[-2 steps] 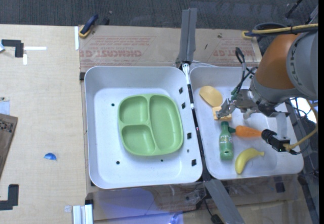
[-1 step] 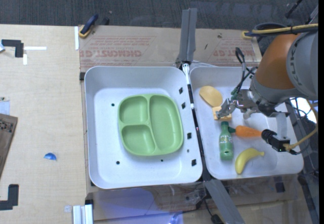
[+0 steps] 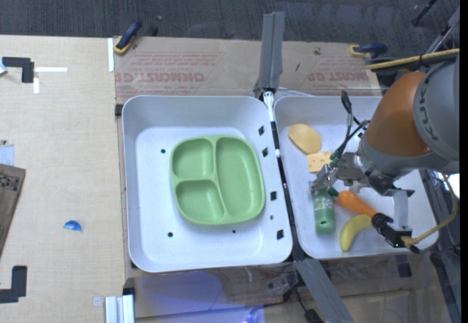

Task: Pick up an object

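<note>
Gripper low in right bin, right-centre of frame, just above green bottle; whether pincer open or closed, cannot tell. Bottle lies lengthwise beside banana and carrot. Probably light, rigid, smooth plastic, slippery; grip across mid-body.

Wooden bench, 2 white bins, cardboard sheet

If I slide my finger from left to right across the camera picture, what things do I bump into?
Little blue piece → green divided plate in the left bin → green bottle → banana → the arm's orange band.
</note>
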Robot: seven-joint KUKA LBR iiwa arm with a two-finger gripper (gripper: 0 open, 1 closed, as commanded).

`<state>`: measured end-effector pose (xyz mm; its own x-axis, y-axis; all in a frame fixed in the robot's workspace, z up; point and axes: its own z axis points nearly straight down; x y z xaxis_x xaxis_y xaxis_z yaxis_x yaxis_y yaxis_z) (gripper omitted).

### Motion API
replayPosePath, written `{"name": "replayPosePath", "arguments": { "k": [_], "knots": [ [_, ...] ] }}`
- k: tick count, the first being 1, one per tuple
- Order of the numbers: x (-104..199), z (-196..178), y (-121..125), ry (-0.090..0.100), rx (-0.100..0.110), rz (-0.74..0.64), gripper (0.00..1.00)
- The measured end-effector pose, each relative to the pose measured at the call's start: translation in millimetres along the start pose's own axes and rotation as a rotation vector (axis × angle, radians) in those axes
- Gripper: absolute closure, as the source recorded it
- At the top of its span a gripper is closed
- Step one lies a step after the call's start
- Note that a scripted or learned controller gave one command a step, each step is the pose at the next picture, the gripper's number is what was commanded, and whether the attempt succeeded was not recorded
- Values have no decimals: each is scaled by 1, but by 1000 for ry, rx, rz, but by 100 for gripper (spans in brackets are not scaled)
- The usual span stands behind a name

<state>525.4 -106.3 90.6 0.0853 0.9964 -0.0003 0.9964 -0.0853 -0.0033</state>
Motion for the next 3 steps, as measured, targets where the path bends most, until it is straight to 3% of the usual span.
{"name": "replayPosePath", "arguments": {
  "k": [1, 2, 3],
  "knots": [
    [-1, -9, 0, 0, 1, 4, 100],
    [45, -101, 75, -2, -2, 31, 100],
    [61, -111, 103, -3, -2, -59, 100]
  ]
}}
